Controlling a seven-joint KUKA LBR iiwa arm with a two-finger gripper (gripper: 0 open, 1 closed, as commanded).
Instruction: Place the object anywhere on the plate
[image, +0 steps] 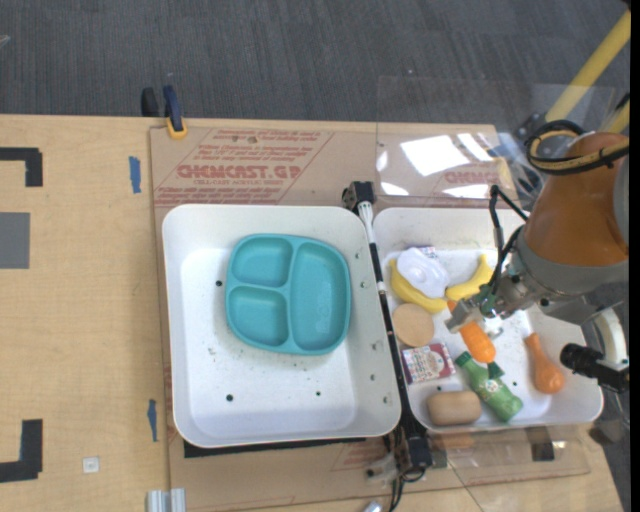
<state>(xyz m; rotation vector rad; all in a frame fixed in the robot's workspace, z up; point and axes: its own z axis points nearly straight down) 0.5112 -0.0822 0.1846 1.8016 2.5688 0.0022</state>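
A: Where is the gripper (480, 312) seen?

B: It is seen low over the right bin (575, 405), beneath the grey wrist and the orange band; whether anything is grasped cannot be told, since the tip is crowded by the toys around it.

A: Which item is taken as the task's thing, and where does it lie?

B: That is not settled by the view; the nearest candidates are the small orange carrot (479, 345), lying just below the gripper and possibly touching it, and the banana (432, 293), curved just to the gripper's left with its yellow end reaching up beside the tip.

A: What else is placed around the gripper?

B: A white object (422, 266) is seen up and to its left; a tan disc (413, 325) just left of it; a red packet (428, 363) below-left; a green bottle (492, 389) below, past the carrot; a brown bread roll (454, 407) further below; a second carrot (543, 365) down to its right.

A: And the plate?

B: The teal divided plate (290, 295) is set in the left bin (200, 390), well apart to the gripper's left; nothing is seen lying on it.
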